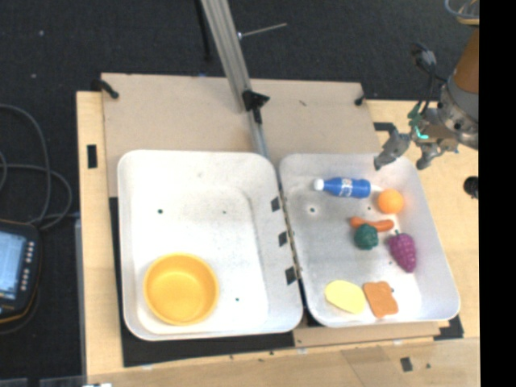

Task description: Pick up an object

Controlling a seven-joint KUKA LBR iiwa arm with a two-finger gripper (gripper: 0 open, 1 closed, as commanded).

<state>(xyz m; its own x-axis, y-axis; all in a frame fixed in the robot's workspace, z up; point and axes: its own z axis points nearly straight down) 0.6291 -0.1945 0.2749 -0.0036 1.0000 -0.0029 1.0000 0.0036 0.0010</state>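
Note:
My gripper (408,151) hangs over the far right corner of the right bin (322,297), open, with nothing between its fingers. In that bin lie a blue-and-white bottle (345,187) on its side, an orange ball (390,201), a small orange carrot (372,223), a green round item (366,237), a purple grape bunch (404,251), a yellow flat piece (345,296) and an orange flat piece (380,298). The bottle and the ball are the things closest to the gripper, just in front of it and lower in the view.
The left bin (193,192) holds a yellow bowl (181,288) at its near left corner. A grey metal pole (230,47) slants up from between the bins. A handheld screen (14,268) and cables lie at the far left, off the bench.

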